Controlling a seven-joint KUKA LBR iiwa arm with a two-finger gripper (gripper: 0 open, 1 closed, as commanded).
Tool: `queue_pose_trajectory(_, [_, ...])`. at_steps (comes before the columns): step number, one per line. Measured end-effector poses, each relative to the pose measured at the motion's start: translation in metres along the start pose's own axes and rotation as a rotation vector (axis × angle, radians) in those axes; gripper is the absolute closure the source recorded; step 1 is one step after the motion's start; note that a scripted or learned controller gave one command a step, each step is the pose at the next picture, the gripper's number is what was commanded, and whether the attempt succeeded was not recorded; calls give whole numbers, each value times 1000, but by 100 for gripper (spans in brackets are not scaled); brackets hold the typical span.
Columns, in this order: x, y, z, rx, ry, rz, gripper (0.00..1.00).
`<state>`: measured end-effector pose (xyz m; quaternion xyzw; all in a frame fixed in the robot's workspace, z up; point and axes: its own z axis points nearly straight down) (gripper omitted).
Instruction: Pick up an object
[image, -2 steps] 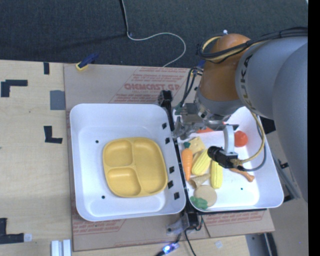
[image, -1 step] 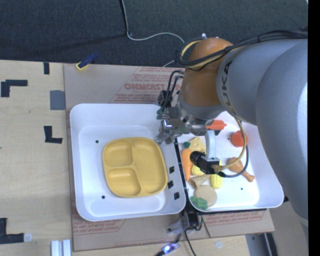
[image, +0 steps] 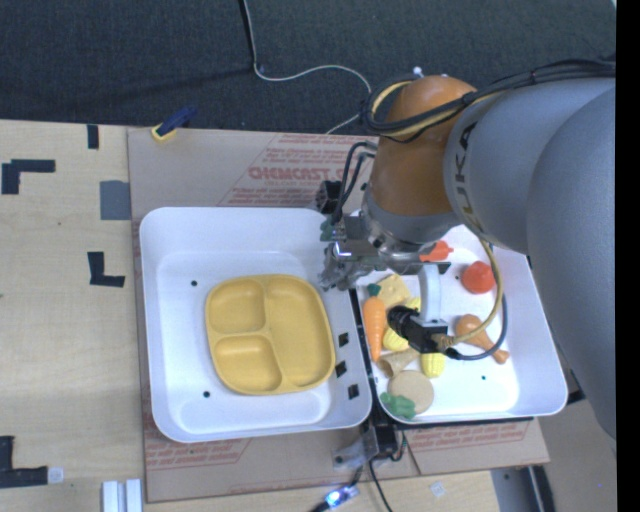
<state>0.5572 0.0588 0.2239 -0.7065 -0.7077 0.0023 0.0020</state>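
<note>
My gripper (image: 383, 280) hangs low over the left part of the right bin (image: 520, 390), under the orange wrist band. Right beneath it lie an orange carrot (image: 373, 326) and a pale yellow piece (image: 397, 292). Around them sit a yellow corn cob (image: 432, 364), a round beige biscuit (image: 411, 389), a small green item (image: 401, 406), a brown drumstick (image: 476, 331), a red tomato (image: 478, 277) and a small red-orange piece (image: 437, 251). The arm hides the bin's far left corner.
The left bin (image: 170, 300) holds a yellow divided plate (image: 270, 333). Both bins rest on a cardboard sheet (image: 230, 165). The wall between the bins runs just left of the gripper. A white cable (image: 300, 72) crosses the dark floor at the back.
</note>
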Motion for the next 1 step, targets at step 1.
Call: queue_pose_trajectory(1, [-3, 19, -3, -2, 0, -1, 100])
